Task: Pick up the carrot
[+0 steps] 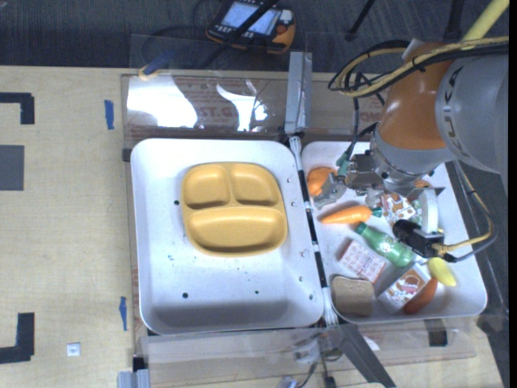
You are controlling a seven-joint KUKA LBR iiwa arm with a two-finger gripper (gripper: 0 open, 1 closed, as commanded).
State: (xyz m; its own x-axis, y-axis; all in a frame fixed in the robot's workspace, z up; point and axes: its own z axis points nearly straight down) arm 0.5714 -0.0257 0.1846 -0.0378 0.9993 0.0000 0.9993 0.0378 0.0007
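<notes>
At the right of the frame the hand (353, 173) hangs low over the right bin (472, 277), its grip state impossible to tell, while the carrot (346, 214) lies just below it (beside a green bottle (385, 245)) near that bin's left wall.

From my seat, the arm (452, 95) runs off the frame's right and top edges, and its wrist covers the back of the right bin (472, 285). I can't make out the gripper (355, 175) fingers against the clutter. An orange item (319, 179) beside it is half hidden. Print on the small packets (361, 261) is too fine to read.
</notes>
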